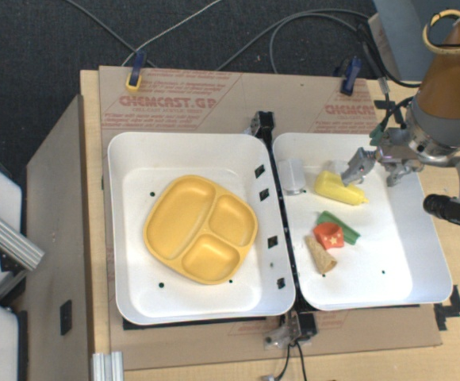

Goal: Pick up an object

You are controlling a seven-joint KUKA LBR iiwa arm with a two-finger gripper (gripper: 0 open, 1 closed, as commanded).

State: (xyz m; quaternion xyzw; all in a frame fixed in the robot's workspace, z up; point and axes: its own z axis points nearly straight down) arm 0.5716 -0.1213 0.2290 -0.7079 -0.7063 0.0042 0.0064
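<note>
— Since you're hanging over the right bin point(420, 236), what is the end effector doing?

— My end effector point(370, 167) sits low at the bin's far side, coming in from the right. One grey finger point(357, 167) reaches toward the yellow corn-like piece point(340, 189) and looks to be touching or just above its upper end. I cannot tell how wide the fingers stand from this angle, and nothing shows between them, so I claim no hold.

— Where does your target lie?

— The yellow piece rests on the bin floor just beside and slightly nearer the camera than my end effector, toward the divider between the bins. Its long axis runs slantwise, from upper left down to lower right in the camera view.

— Anything else nearby?

— A red piece with a green strip point(333, 235) and a tan piece point(321, 255) lie closer to the camera, apart from the yellow one. A small grey block point(293, 176) sits by the divider. The left bin point(127, 213) carries a yellow divided plate point(201, 228), well apart from me.

— So what does the next move turn on?

— I judge I need to shift slightly toward the divider and set my fingers across that slanted axis, not along it.
</note>
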